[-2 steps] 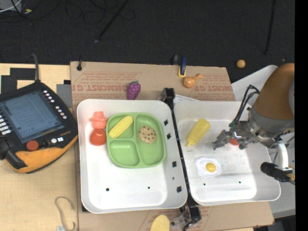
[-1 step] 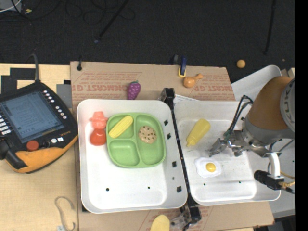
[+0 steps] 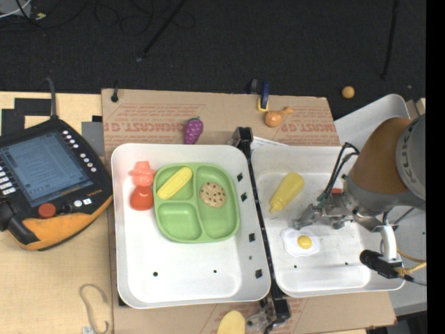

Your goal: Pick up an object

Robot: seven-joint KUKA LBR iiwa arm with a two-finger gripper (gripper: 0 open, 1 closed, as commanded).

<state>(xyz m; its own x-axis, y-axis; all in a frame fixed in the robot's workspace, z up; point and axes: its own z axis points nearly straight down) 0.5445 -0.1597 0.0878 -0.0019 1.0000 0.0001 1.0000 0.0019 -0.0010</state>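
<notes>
The bench point(image 3: 42, 284) is pale wood, and most of its middle is covered by a brown cardboard sheet point(image 3: 153, 113) with red print. On that sheet, two white bins sit side by side, touching: the left bin point(image 3: 181, 284) and the right bin point(image 3: 327, 280). Up at the far edge of the cardboard there's a purple toy grape bunch point(image 3: 193, 129) and an orange toy pear point(image 3: 276, 116). Over on the left, a teach pendant point(image 3: 49, 179) rests on the wood. Near the front edge, a yellow toy point(image 3: 231, 321) beside the bins.
</notes>
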